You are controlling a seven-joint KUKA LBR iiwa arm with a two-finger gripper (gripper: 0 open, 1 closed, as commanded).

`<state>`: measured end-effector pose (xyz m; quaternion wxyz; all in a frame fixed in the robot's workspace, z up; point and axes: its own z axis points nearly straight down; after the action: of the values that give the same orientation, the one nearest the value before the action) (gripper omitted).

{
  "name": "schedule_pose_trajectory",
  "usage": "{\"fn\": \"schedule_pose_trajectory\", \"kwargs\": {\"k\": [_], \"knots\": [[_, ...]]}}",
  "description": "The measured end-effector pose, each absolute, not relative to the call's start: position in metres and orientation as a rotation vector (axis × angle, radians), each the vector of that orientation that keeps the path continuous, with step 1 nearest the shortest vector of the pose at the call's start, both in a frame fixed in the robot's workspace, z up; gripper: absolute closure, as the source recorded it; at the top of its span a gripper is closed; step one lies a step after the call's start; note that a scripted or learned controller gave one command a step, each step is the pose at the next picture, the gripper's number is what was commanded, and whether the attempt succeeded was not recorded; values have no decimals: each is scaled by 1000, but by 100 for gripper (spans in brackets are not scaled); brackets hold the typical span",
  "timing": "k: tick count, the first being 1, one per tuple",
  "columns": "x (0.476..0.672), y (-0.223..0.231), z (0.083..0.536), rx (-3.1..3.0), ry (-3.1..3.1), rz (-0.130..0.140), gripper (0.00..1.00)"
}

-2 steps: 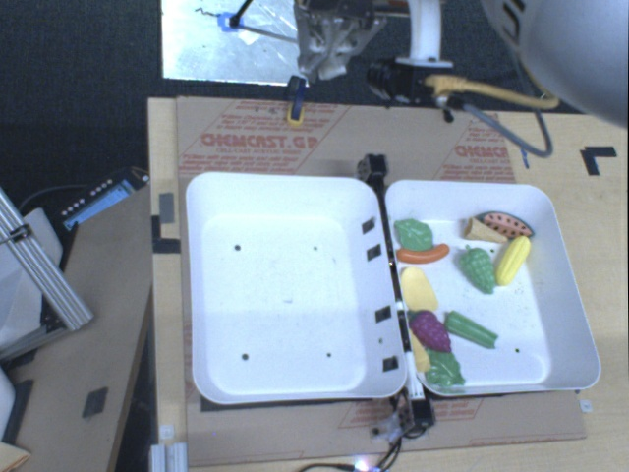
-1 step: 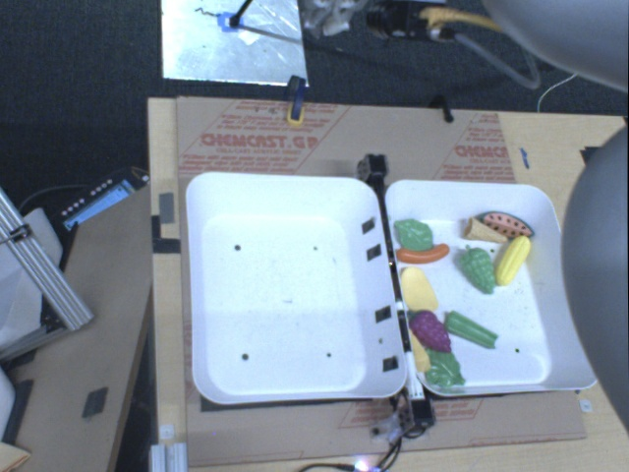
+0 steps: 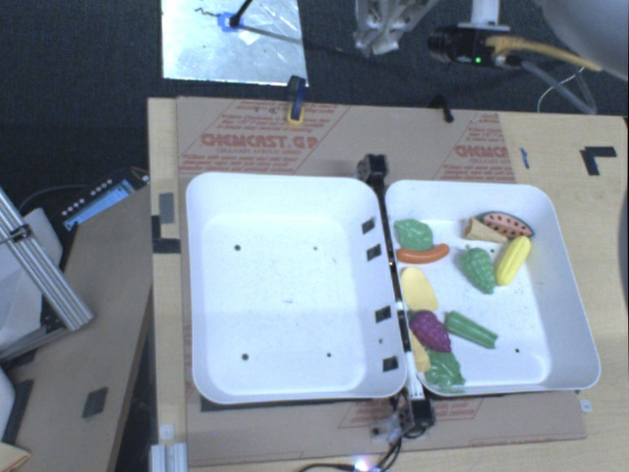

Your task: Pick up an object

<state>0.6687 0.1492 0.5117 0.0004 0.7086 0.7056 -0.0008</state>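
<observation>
High at the top of the view, the gripper (image 3: 391, 23) hangs over the dark floor beyond the bench, well apart from both bins; whether it is released or clenched cannot be told. All the toy foods lie in the right bin (image 3: 560, 293): a green leafy piece (image 3: 413, 233) above an orange sausage (image 3: 423, 255), a watermelon slice (image 3: 499, 226), a yellow corn cob (image 3: 513, 260) just beside a green bumpy piece (image 3: 479, 269), a yellow piece (image 3: 418, 289), a purple piece (image 3: 429, 330), a green pod (image 3: 471, 329), and another green piece (image 3: 444, 372) crowded against the divider. To its left sits the left bin (image 3: 211, 264).
</observation>
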Motion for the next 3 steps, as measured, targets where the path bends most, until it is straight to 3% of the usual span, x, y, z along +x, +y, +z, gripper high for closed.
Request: {"fn": "schedule_pose_trajectory", "kwargs": {"k": [1, 2, 3], "knots": [[645, 213, 537, 2210, 2233, 9, 100], [663, 144, 535, 2224, 2215, 2, 100], [668, 153, 535, 2216, 2224, 4, 100]]}}
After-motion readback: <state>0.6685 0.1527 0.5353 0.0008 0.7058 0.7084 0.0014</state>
